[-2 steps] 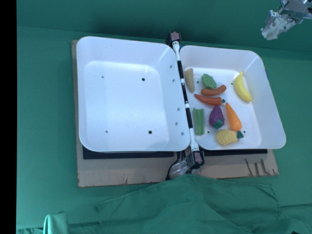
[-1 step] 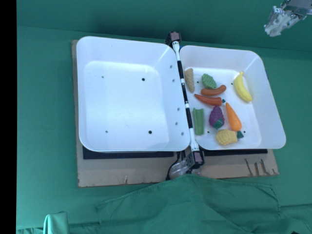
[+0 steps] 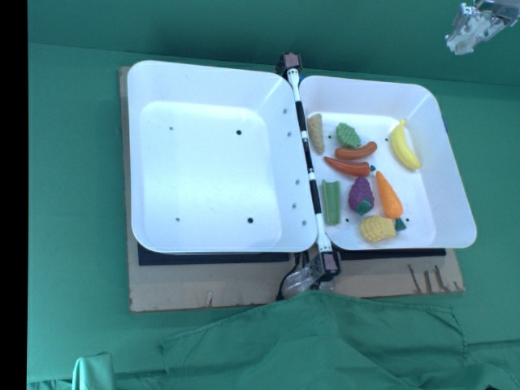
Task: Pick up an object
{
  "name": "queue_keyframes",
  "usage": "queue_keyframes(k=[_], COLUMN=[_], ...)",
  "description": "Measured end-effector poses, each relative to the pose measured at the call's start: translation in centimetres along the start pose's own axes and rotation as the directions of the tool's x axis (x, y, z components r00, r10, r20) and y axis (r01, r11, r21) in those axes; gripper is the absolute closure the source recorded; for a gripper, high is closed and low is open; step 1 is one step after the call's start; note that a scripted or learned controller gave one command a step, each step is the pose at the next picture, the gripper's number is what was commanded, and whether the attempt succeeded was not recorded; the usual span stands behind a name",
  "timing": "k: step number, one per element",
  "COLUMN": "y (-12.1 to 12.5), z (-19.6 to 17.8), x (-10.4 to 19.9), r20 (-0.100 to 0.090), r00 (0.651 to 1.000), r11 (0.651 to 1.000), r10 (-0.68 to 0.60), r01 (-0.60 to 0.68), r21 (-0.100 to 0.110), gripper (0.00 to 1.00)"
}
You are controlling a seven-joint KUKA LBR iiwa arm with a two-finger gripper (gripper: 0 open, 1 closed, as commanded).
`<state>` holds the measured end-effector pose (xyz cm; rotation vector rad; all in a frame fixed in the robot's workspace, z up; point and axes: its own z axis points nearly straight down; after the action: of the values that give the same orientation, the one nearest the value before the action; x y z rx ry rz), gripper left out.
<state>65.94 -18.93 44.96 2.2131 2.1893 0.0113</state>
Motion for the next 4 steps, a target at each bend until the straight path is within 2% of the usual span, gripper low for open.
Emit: queue_keyframes(k=[4], y=[0.1], z=[-5.8], x=[-0.3], r20=[0.017], r00=[1.0], r11=[1.0], r10=[0.011], r01=[-0.01], r21=[-0.027], gripper=[1.0])
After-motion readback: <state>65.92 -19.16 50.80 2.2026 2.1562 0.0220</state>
